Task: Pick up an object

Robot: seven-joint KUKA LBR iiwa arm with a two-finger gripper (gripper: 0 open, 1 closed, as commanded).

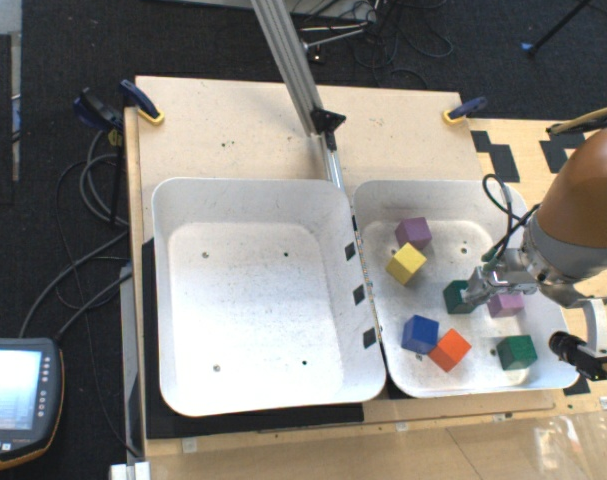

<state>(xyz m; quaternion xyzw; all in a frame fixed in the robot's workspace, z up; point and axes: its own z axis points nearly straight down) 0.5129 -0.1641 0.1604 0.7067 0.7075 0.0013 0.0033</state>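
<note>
Gripper (483,290) hangs low near the right bin's (453,193) right edge, between dark green cube (457,296) and pale purple cube (506,304), grip state unclear, so next comes a clean closure on one.

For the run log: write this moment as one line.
arm: in right bin | gripper: low between dark green block and pale purple block | grasp: unclear | left bin: no blocks

Pendant (13,400) lower left (cables (78,218) trailing), clamps (143,103) on bench corners.
</note>
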